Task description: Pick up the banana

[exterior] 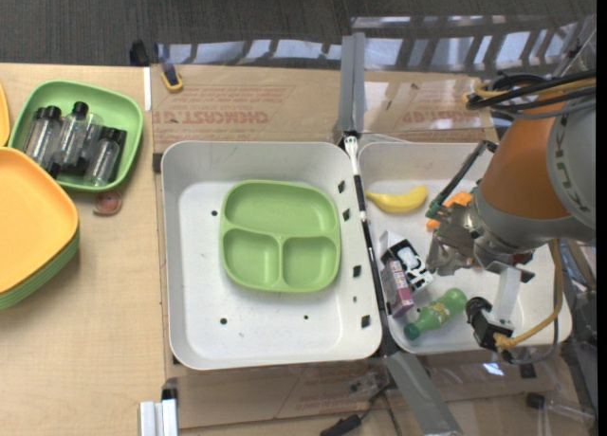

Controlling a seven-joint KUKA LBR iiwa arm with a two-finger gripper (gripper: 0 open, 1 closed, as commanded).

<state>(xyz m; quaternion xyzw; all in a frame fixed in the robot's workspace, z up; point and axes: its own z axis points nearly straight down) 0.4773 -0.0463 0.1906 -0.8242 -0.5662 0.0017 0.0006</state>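
Near the right bin's (372,154) far left corner I see the banana (397,199) lying crosswise, apart from my claw (446,256) toward the far-left; its state I cannot tell.

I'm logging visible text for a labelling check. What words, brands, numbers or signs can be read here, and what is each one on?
"CHEMCYL" (my best reading), red print seen upside down on the brown cardboard sheet behind the shallow white bins.
A second red print on the cardboard behind the right bin: too faint to read.
Black-and-white marking on the small packet in the right bin: too blurred to read.
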